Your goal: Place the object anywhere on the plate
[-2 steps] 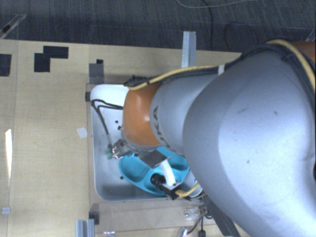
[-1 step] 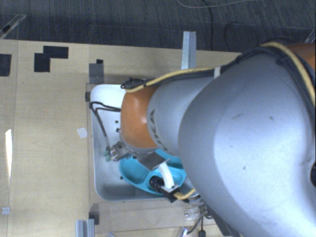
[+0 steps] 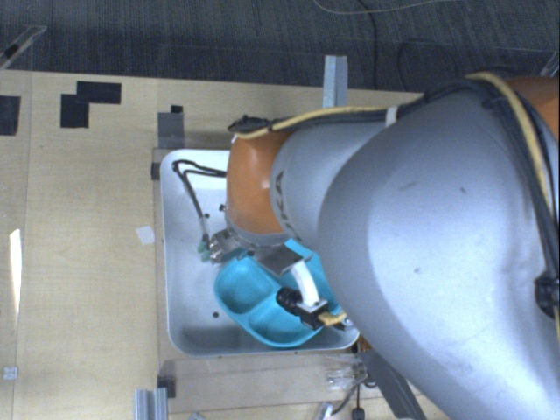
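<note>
A light blue plate (image 3: 248, 297) with a raised divider lies in the near half of the left white bin (image 3: 185, 318). My gripper (image 3: 213, 248) hangs below the orange wrist band, just over the plate's far-left rim. Small green and grey parts show at its tip. The wrist hides whatever is between its fingers. The big grey arm covers the plate's right part and all of the bench to the right.
A thin black cable (image 3: 189, 182) loops over the bin's far-left corner. Bare bin floor lies to the left of the plate and along the near wall. Metal posts (image 3: 170, 128) stand at the bin's corners. Wooden bench top spreads to the left.
</note>
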### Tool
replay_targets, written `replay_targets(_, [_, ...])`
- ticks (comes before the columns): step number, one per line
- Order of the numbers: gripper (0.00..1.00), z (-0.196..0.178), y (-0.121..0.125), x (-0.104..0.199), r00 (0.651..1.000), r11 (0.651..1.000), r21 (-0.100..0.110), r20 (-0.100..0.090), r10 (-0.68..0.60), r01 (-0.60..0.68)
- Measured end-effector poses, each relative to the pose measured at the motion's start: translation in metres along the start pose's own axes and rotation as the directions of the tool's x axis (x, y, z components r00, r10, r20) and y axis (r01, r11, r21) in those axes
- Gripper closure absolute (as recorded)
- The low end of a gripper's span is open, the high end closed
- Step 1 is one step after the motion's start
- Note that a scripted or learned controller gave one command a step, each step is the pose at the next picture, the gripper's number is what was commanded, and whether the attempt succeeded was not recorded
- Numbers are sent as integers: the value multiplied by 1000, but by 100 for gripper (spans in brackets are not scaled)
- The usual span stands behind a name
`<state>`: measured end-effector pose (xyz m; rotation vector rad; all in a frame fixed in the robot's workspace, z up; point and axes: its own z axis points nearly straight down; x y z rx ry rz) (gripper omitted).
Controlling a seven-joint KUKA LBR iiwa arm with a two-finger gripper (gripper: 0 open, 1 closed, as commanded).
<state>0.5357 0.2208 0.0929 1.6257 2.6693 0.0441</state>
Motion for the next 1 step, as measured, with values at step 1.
replay_targets(1, [0,1,-2,-2,1000,1000,5,2,2,-2])
